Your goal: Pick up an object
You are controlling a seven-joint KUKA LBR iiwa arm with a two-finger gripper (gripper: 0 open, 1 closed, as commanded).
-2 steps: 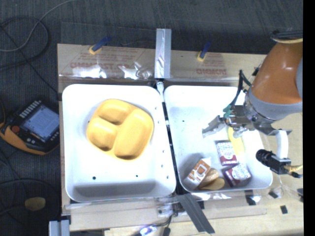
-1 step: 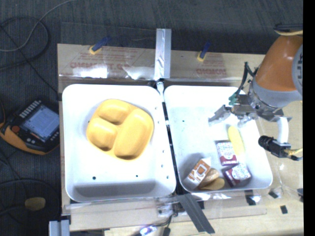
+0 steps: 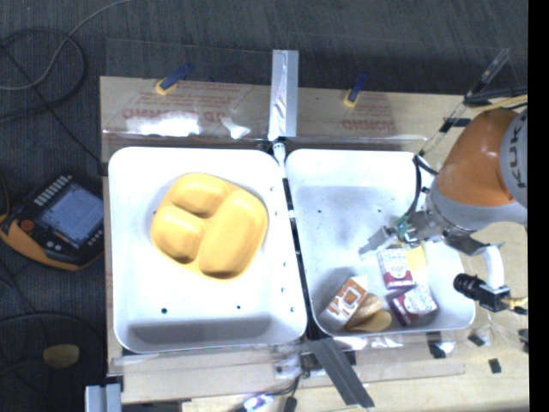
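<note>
My gripper [image 3: 395, 233] hangs over the right bin [image 3: 343, 191], near its right wall and just above a cluster of small things. Directly below it lies a maroon-and-white carton [image 3: 395, 269], with a small yellow piece [image 3: 417, 254] beside it. A second maroon packet [image 3: 416, 303] sits lower, by the bin's front right corner. An orange-brown box [image 3: 345, 299] and a tan rounded thing [image 3: 371, 319] lie against the front wall. Nothing shows clearly in the gripper's grasp.
A big yellow lumpy thing [image 3: 208, 224], shaped like joined bread rolls, takes up the middle of the left bin [image 3: 120, 316]. A handheld control pendant [image 3: 60, 221] lies on the floor left of the bench.
</note>
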